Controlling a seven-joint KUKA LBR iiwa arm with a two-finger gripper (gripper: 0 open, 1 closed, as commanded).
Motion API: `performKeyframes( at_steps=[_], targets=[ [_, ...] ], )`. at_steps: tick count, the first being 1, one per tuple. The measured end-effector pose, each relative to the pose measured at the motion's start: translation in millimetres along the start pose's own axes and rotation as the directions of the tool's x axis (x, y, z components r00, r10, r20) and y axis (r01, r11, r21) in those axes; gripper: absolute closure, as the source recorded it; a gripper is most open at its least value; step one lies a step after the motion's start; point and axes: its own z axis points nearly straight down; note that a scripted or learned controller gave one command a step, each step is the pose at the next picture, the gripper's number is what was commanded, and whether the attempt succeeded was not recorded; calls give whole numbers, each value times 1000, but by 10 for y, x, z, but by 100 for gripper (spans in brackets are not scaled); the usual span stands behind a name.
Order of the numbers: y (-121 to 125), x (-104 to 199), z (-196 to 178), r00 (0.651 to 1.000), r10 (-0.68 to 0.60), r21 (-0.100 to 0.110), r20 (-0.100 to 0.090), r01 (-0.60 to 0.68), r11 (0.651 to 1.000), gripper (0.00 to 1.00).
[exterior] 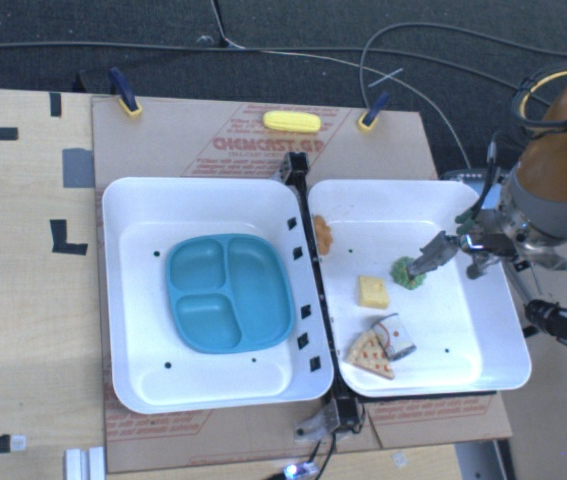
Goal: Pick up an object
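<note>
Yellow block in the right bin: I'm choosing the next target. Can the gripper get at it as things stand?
Probably yes. The yellow block lies apart from the green piece and the wedge, open from above, and the gripper is close beside it.

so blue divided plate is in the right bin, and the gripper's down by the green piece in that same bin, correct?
Not quite. The camera view shows the blue divided plate in the left bin, not the right one. The rest holds: the gripper is down by the green piece in the right bin.
</note>
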Motion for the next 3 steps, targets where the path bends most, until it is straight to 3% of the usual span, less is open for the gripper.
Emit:
performKeyframes(
  at_steps=[1,3],
  targets=[
    [20,5,-58,1000,-4,-11,2,4,1000,0],
    [75,-99,1022,1000,-2,-6,1,2,1000,0]
  ],
)
